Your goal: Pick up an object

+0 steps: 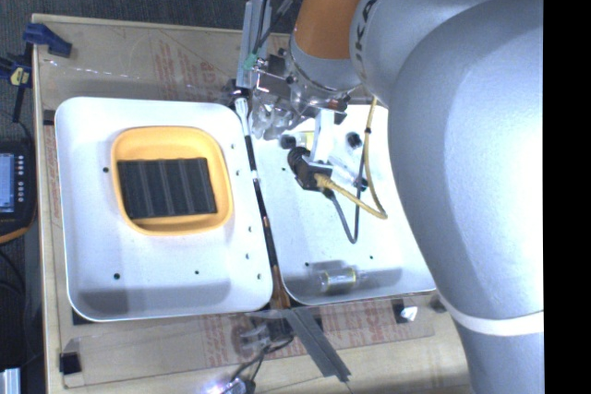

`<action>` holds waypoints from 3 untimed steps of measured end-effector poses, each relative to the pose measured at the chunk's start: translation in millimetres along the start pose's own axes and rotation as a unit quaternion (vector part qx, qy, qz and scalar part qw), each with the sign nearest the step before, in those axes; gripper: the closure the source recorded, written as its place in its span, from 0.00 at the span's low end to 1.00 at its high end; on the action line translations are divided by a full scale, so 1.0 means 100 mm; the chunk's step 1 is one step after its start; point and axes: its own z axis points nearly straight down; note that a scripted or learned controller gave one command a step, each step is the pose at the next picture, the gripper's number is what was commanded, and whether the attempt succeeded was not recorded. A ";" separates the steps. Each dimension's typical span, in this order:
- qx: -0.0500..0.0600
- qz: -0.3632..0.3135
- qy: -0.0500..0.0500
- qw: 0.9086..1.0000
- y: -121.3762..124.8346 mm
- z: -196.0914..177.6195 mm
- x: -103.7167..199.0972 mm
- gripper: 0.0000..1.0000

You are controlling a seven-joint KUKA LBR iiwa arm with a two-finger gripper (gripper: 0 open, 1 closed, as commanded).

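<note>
Camera view, and I'm looking down at a slant on the bench (pixel 138 51) with its two white bins side by side. My arm (pixel 462 106) comes in from the right and covers a good part of the right bin (pixel 309 235); the orange band (pixel 332 5) sits over that bin's far edge.

Below the band, the gripper (pixel 268 111) hangs at the right bin's far-left corner, close against the rim it shares with the left bin (pixel 83 217). Wrist hardware and cables clutter that spot, so I cannot tell how it is set or whether it has anything.

What can I go for? Over in the left bin there's a yellow tray with a dark ribbed insert (pixel 169 180), lying flat near the bin's middle, a little toward the far edge, with bare white floor all round it. That leaves room on every side, but it looks broad and flat, awkward to pinch, I'd judge.

Near the right bin's front edge, just inside the rim, rests a small metallic cylinder (pixel 332 277). It lies on its side, apart from everything else, and I'd call it the likelier pick. It's tucked close to the front wall, so approach room is tight there and freer from the bin's centre.

A yellowish cable (pixel 365 198) loops down from the wrist over the right bin's middle; I'd mind it on any descent toward the cylinder.
</note>
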 end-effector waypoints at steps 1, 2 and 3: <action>0.000 0.262 0.001 0.965 -0.32 -0.77 -0.71 1.00; 0.002 0.464 0.000 0.886 -0.81 -0.97 -0.79 1.00; 0.001 0.501 0.000 0.866 -0.50 -1.26 -1.46 1.00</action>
